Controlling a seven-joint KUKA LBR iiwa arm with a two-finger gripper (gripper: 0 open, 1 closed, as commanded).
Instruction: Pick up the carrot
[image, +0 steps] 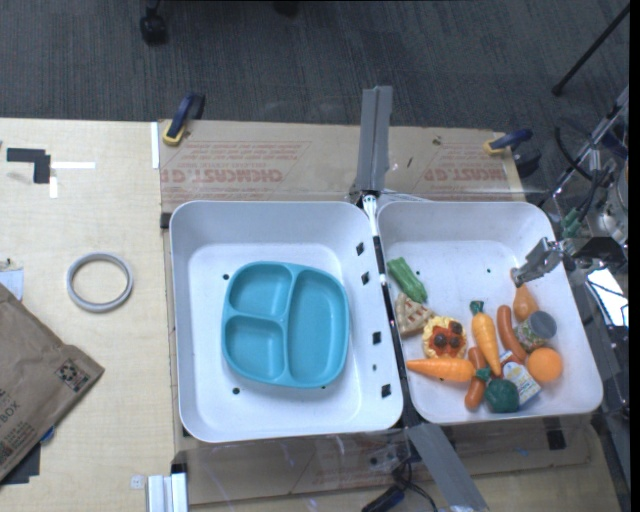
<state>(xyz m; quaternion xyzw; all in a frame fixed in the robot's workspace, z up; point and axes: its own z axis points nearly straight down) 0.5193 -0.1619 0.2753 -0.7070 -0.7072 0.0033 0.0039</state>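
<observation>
Gripper (537, 262) at the right bin's (470, 222) far right edge, low over the floor; impossible to tell how far apart the fingers stand, and nothing seen between them. Just beside it toward the near edge: a small orange piece (525, 299), then a sausage (509, 331), a grey lid (541, 325) and an orange (546, 364) along the right wall. Two carrots: one (486, 339) running far-to-near mid-bin, one (441, 369) lying crosswise by the near edge, both well apart from the gripper. Also one green pickle (407, 279) by the left wall, one waffle (411, 315), one fruit tart (445, 337), one green vegetable (501, 395). In the left bin (200, 240), one blue three-part plate (287, 325), centred. On the bench's left side, one tape ring (100, 281). Two clamps (183, 117) on the far edge.
</observation>
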